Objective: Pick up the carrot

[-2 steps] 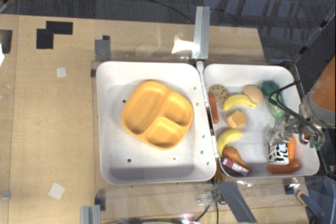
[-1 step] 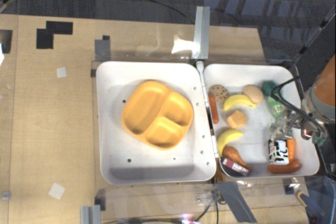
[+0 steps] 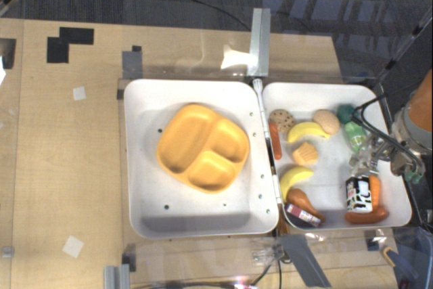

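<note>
The carrot (image 3: 375,190) is a short orange piece in the right bin (image 3: 335,93), near its front right corner. It lies against the right side of a black can (image 3: 358,193) and just above a red sausage (image 3: 367,215). My gripper (image 3: 367,160) hangs over the right side of this bin, just behind the can and the carrot, a little above them. The arm comes in from the right edge. Nothing shows as held in the gripper.
The right bin also holds two bananas (image 3: 308,132), a cookie (image 3: 282,120), a bread roll (image 3: 327,121), green items (image 3: 356,136), an orange cracker (image 3: 306,153), a drumstick (image 3: 301,199) and a thin red stick (image 3: 274,139). The left bin (image 3: 149,213) holds a yellow divided plate (image 3: 203,147).
</note>
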Controlling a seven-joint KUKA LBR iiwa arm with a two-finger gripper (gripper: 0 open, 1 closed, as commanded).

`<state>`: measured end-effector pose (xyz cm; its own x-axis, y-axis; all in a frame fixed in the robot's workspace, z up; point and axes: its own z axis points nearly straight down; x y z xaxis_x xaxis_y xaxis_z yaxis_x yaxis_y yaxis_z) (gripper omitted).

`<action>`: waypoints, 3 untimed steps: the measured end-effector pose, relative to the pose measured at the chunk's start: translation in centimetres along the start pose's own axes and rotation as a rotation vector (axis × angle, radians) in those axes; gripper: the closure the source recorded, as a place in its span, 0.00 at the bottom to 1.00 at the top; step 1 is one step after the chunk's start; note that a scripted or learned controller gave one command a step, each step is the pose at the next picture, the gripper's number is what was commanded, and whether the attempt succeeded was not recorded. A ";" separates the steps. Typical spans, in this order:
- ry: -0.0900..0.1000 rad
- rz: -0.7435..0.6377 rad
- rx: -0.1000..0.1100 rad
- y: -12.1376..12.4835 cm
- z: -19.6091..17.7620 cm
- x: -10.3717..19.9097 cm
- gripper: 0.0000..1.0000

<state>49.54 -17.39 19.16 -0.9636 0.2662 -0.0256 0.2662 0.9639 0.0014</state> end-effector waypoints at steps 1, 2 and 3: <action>-0.009 -0.004 0.000 0.1 -1.2 -0.3 1.00; -0.019 -0.008 0.000 0.2 -2.4 -0.6 1.00; -0.027 -0.011 0.000 0.3 -3.6 -0.9 1.00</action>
<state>50.39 -17.31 22.82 -0.9655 0.2549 -0.0529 0.2551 0.9669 0.0013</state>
